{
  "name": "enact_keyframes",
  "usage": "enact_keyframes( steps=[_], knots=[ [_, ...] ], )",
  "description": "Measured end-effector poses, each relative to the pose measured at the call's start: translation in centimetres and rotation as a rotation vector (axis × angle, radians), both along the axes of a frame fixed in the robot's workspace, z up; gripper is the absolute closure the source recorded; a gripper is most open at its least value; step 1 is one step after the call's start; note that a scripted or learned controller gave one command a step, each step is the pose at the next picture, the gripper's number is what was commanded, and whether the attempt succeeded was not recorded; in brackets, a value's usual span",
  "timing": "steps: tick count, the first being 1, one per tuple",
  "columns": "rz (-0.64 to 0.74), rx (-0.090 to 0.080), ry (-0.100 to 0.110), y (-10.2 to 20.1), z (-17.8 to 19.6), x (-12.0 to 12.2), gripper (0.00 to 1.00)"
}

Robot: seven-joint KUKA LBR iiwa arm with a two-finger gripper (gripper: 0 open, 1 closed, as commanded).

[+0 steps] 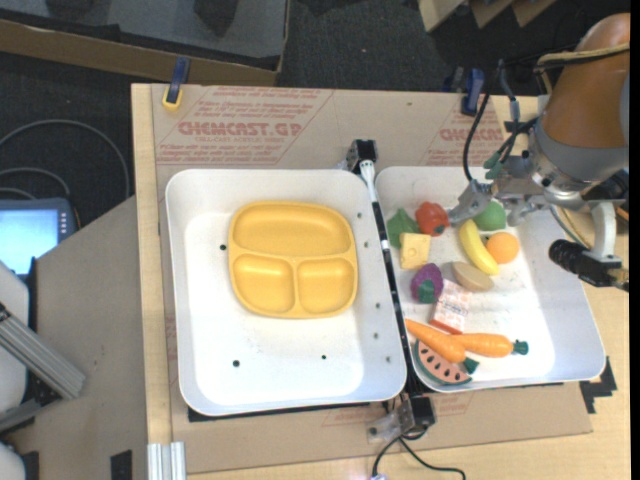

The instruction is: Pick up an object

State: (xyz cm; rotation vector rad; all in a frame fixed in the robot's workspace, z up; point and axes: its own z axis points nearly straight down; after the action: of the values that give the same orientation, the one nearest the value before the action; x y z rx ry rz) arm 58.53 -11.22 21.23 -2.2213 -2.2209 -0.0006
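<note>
The right bin (575, 353) holds several toy foods: a green pepper (400, 224), a red tomato (432, 215), a yellow cheese block (415, 252), a banana (477, 247), an orange (504, 247), a purple fruit (427, 282), a beige piece (472, 275), a pink-and-white packet (452, 309), two carrots (488, 345) and a watermelon slice (443, 368). My gripper (488, 200) hangs low over the bin's back part, right above a green fruit (492, 216) and beside the tomato and banana. The wrist hides how it stands on the fruit.
The left bin (200, 348) carries a yellow divided plate (293, 258). A black clamp (362, 154) sits at the back of the ridge between the bins. The arm's grey body (585, 118) and a black cable occupy the right bin's back right.
</note>
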Motion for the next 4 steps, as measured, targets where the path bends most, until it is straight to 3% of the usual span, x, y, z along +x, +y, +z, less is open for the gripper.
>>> enact_keyframes(
  steps=[1,2,3,4],
  knots=[
    [-0.002,0.0,0.006,-2.9,-5.3,-0.7,0.0],
    [-0.001,-0.007,-0.02,0.1,-10.8,-3.8,0.0],
    [0.004,0.002,-0.002,6.1,-2.3,-10.8,0.0],
    [-0.001,-0.001,-0.002,5.8,-1.8,-10.6,1.0]
  ],
)
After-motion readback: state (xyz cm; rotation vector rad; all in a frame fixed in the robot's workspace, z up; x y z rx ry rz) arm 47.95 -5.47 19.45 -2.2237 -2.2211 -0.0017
